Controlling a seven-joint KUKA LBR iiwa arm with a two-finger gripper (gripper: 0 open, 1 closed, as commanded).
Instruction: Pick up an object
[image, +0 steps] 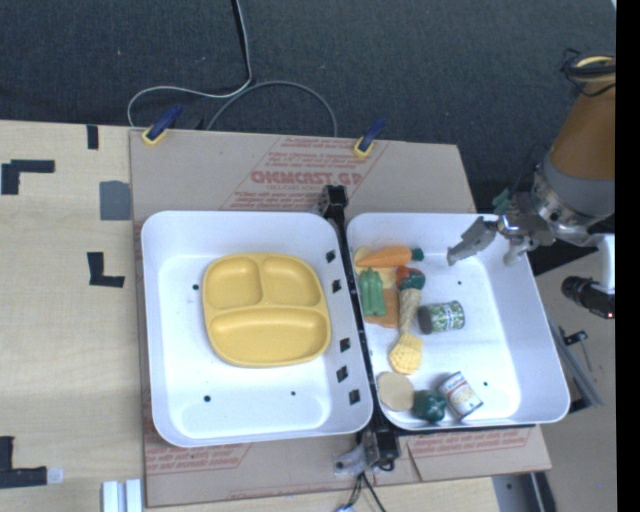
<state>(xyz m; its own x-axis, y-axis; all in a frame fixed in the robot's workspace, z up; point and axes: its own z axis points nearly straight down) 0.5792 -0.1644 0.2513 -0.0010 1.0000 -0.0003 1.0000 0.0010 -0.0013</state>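
My gripper (487, 250) hovers over the far right part of the right bin (520, 340), open, with nothing between its fingers. Toy food lies to its left and below it: an orange carrot (383, 257), a green vegetable (372, 293), a yellow corn cob (405, 351) and a dark green can (441, 318) on its side. Near the front wall lie a labelled can (462, 393), a dark green piece (430, 406) and a tan disc (395, 389).
The left bin (170, 330) holds a yellow divided plate (266, 308). A black clip row (343, 300) runs along the seam between the bins. Both bins rest on cardboard (240, 170), and a cable (240, 60) trails behind.
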